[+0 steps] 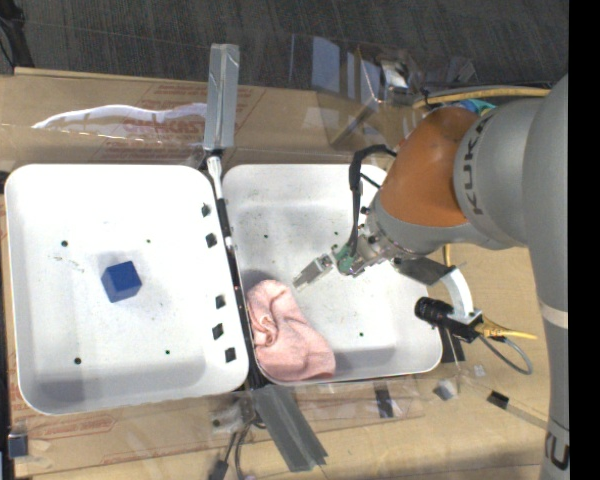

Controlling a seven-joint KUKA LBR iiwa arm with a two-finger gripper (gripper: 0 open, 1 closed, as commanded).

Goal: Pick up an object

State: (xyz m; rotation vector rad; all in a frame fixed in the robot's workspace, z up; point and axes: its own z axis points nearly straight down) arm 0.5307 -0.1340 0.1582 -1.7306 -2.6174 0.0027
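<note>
Nearest, my grey-and-orange arm (450, 183) reaches over the right bin (280, 193); my claw (315, 270) hangs open, empty, just above the pink cloth (285, 333). Blue cube (122, 280): left bin (40, 208).

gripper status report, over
Gripper over right bin, nothing between fingers. Pink cloth just below it, bunched in bin's near-left corner. Blue cube alone in left bin. Nothing blocking the cloth.

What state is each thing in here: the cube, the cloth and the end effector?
blue cube: resting in the left bin, untouched.
pink cloth: crumpled in the right bin, against its near-left corner.
end effector: over the right bin, above the cloth, holding nothing visible.
</note>
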